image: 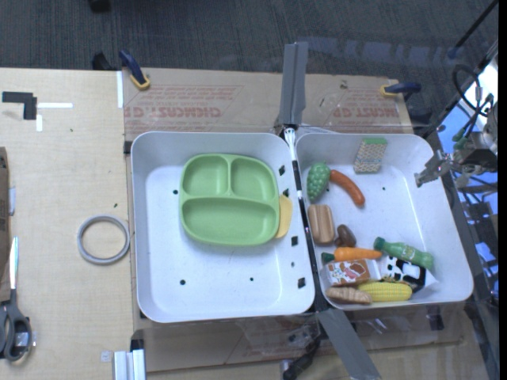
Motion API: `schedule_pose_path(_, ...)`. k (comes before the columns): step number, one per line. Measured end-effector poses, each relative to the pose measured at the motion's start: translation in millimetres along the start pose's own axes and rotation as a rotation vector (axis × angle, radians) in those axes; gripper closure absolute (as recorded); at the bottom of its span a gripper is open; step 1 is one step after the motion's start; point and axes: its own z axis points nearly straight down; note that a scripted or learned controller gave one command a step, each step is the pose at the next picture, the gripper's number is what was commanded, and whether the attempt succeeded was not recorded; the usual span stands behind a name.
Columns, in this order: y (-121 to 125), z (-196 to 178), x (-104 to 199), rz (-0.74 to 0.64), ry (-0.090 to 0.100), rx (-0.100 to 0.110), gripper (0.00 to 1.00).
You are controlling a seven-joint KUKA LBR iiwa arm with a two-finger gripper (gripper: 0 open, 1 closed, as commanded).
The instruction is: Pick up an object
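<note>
The right bin point(412, 204) holds several toy foods. A green bunch of grapes point(318, 180) lies next to an orange sausage point(347, 187), with a speckled sponge point(370, 154) near the back wall. Toward the front lie a tan bun point(322, 223), a small brown piece point(346, 235), a carrot point(355, 253), a green bottle point(404, 252), a cow-patterned item point(408, 273), a snack packet point(348, 272), a corn cob point(384, 291) and a bread roll point(345, 295). In the left bin point(158, 275) sits a green divided plate point(230, 199) over a yellow piece point(284, 216).
On the bench to the left lie a grey tape ring point(104, 238) and scissors point(14, 323). Clamps point(135, 70) point(400, 90) hold the cardboard behind the bins. A metal post point(293, 85) rises between the bins. A metal frame point(455, 169) stands at the right bin's edge.
</note>
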Motion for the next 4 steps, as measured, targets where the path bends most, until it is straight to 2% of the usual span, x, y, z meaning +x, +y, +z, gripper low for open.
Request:
schedule_pose_path(1,38,91,71,-0.063,0.0,0.001,0.0)
schedule_pose_path(2,54,142,103,0.036,0.001,0.001,0.0)
schedule_pose_path(3,54,133,103,0.034,0.0,0.001,1.0)
schedule_pose_path(4,77,42,188,0.041,-0.001,-0.001,1.0)
